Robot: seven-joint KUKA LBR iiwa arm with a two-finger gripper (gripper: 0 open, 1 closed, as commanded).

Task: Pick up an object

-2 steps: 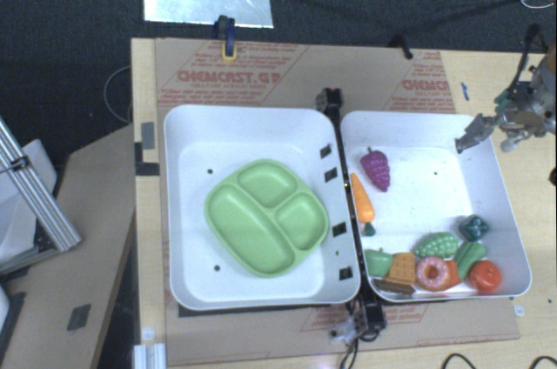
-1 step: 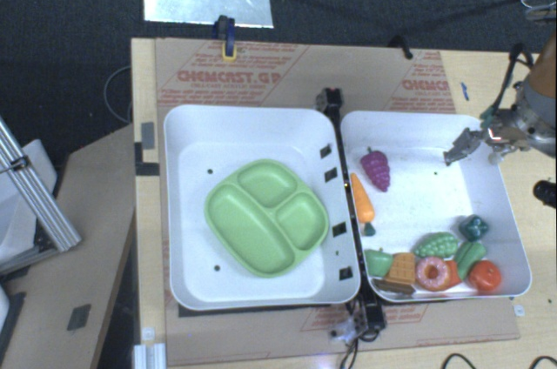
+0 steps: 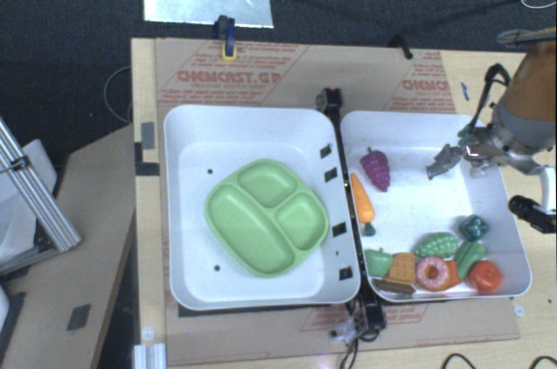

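You see the carrot [image 3: 362, 202] lying against the right bin's [image 3: 409, 125] left wall, long axis running up-down, orange tip toward the far side, green end toward you. Purple grapes [image 3: 376, 169] sit just beside it. Your gripper [image 3: 446, 162] hovers well to their right, above bare bin floor, fingers spread apart, holding and touching nothing.

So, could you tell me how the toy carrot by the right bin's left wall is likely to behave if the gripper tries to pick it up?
The carrot looks like moulded plastic, so it is probably stiff and light. Its smooth, tapered body may slip between closing fingers or roll aside. It lies against the right bin's left wall, which could crowd a grasp across it.
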